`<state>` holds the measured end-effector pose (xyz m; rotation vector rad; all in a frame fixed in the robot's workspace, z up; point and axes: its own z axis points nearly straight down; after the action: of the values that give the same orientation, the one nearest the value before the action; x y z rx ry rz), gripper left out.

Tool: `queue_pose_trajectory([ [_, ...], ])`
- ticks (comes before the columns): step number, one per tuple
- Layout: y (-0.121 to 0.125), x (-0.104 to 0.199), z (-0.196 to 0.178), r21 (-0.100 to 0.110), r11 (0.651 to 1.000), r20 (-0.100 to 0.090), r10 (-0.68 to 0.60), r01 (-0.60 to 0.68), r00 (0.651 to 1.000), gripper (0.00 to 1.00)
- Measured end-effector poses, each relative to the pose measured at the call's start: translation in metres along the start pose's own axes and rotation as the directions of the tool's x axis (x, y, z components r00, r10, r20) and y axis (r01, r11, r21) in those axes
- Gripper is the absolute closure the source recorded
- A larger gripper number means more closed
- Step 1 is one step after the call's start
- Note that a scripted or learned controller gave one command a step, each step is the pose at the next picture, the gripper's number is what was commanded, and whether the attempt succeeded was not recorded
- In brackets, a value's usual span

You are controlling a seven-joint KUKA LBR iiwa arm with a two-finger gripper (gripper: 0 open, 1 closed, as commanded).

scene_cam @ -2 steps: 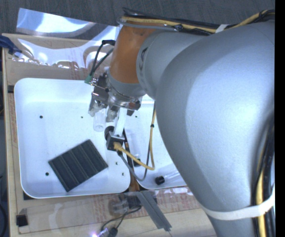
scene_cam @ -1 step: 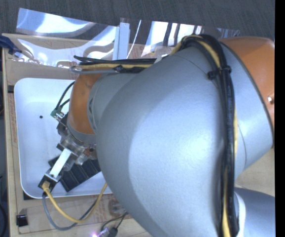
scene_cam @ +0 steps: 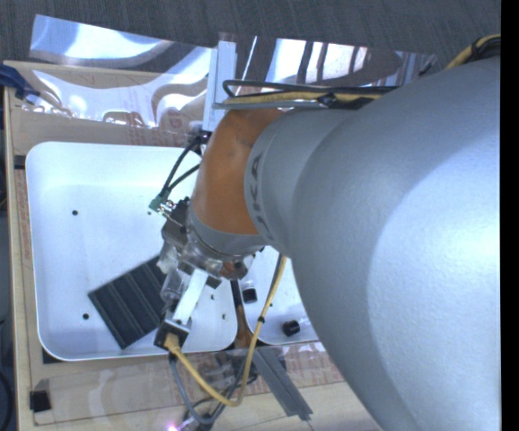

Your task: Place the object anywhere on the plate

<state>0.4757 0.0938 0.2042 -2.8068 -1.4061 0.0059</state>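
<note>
A big grey robot arm [scene_cam: 376, 241] reaches in from the right, and it looks huge from where I stand. It has an orange band [scene_cam: 228, 178] just above its wrist. The arm bends down toward the shallow white plastic bin on the left [scene_cam: 71, 178].

The gripper [scene_cam: 180, 272] hangs low over that bin, near the bin's front right corner. The wrist and its wires cover it, so I cannot tell if it is open or closed. I also cannot see anything held in it.

A flat black rectangle with ridges across its top [scene_cam: 132, 305] lies on the floor of the left bin. It sits near the front edge of the bin and is turned at a slant. Its right end is just beside the gripper. I cannot tell if the two are touching.

The rest of the left bin's floor is white, with two tiny dark dots on it. One dot [scene_cam: 75, 212] is toward the back left. The other [scene_cam: 86, 316] is close to the black rectangle's left corner.

A small part of the white bin on the right [scene_cam: 303, 312] peeks out under the arm. A little black lump [scene_cam: 291, 328] rests in it.

Both bins sit on a pale wooden bench [scene_cam: 107, 389]. A shiny silver sheet [scene_cam: 107, 48] stands behind the bins.
</note>
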Motion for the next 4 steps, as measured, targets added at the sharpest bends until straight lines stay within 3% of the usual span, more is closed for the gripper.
queue_pose_trajectory([
  [1,0.019,0.092,-0.033,0.001,0.992,0.0,-0.128,0.128,0.992,1.0],
  [2,0.068,0.064,0.013,0.004,0.928,0.001,-0.372,0.372,0.928,1.0],
  [3,0.085,0.142,0.108,-0.001,0.83,-0.001,-0.558,0.558,0.83,1.0],
  [4,0.097,0.172,-0.049,-0.004,0.88,-0.004,-0.475,0.475,0.88,1.0],
])
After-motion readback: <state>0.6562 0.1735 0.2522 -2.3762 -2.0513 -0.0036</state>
